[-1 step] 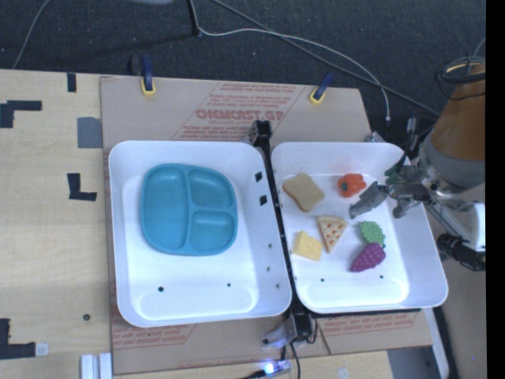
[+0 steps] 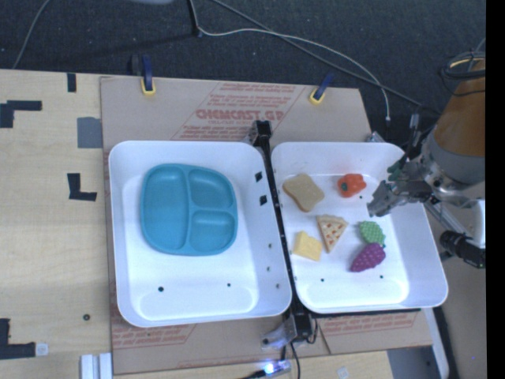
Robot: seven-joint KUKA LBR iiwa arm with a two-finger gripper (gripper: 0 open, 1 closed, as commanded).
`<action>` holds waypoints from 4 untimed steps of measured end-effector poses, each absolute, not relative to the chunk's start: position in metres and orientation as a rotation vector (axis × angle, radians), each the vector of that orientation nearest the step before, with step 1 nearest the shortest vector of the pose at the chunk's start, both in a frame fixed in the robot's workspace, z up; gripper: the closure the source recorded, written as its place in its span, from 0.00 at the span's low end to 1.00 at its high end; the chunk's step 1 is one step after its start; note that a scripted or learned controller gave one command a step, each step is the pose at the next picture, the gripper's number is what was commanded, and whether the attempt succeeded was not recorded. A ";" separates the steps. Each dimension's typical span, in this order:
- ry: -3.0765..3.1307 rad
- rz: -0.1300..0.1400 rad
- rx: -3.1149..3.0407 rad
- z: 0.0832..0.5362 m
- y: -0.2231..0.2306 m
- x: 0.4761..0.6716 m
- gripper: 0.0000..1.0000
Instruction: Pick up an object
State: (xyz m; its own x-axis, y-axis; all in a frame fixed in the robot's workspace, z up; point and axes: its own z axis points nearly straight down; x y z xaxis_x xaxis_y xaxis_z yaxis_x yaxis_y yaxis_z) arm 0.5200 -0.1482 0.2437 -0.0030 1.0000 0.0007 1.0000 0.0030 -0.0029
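Toy foods (image 2: 347, 226) are spread in the right bin (image 2: 418, 279) on the tabletop (image 2: 47, 212); the jaws' opening cannot be told, above the bin.

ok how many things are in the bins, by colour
Blue: 1, the divided plate
Tan: 2, the bread slice and the pizza slice
Yellow: 1, the cheese
Red-orange: 1, the tomato
Green: 1, the green piece
Purple: 1, the grapes
Total: 7
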 end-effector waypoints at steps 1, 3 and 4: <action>-2.238 -0.016 -2.230 0.480 -0.134 0.547 1.00; -2.222 0.008 -2.215 0.481 -0.092 0.654 1.00; -2.227 0.003 -2.221 0.498 -0.092 0.651 1.00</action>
State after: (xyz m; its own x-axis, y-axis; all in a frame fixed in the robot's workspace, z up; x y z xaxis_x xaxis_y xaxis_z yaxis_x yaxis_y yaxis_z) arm 0.6506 -0.0919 0.4976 -0.0029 1.0000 -0.0040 1.0000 0.0029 0.0009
